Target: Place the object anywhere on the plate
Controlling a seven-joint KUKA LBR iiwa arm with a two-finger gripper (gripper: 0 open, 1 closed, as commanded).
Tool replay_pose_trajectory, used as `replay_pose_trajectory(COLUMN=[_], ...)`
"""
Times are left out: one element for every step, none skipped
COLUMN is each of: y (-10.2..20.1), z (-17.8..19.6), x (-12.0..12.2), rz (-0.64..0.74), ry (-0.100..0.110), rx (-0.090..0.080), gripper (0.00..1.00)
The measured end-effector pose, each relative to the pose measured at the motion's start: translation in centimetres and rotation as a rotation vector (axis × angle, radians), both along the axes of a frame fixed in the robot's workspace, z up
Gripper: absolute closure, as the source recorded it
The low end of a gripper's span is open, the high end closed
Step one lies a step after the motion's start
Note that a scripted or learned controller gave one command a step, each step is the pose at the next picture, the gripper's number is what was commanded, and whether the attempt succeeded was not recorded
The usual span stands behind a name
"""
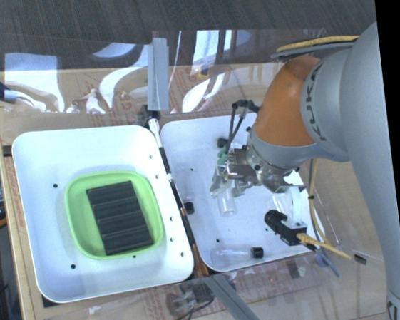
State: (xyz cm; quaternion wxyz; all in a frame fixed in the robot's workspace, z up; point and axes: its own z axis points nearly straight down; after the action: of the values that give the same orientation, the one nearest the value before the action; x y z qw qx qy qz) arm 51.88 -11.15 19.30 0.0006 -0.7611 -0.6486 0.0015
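Observation:
A lime-green plate (77,218) lies in the middle of the left bin (35,160). On it rests a dark ribbed rectangular block (120,216), lying flat and covering most of the plate's floor. My gripper (223,182) is over the right bin (191,142), near that bin's left-centre and well apart from the plate. A small clear vial-like piece (226,204) shows just below the gripper; whether it is held or lying on the bin floor cannot be made out.
A clear tube with a black cap (238,254) lies near the right bin's front edge. A small dark bit (188,208) sits by the wall between the bins. The arm covers the right bin's right side.

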Motion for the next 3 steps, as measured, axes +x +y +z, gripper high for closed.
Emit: replay_pose_trajectory(y=[6.1, 9.3, 9.3], z=[-0.2, -0.2, -0.2], x=[1.9, 3.7, 3.7], rz=[0.087, 0.297, 0.297], ry=[-0.001, -0.002, -0.002], rx=[0.002, 0.001, 0.001], gripper=[1.00, 1.00, 0.00])
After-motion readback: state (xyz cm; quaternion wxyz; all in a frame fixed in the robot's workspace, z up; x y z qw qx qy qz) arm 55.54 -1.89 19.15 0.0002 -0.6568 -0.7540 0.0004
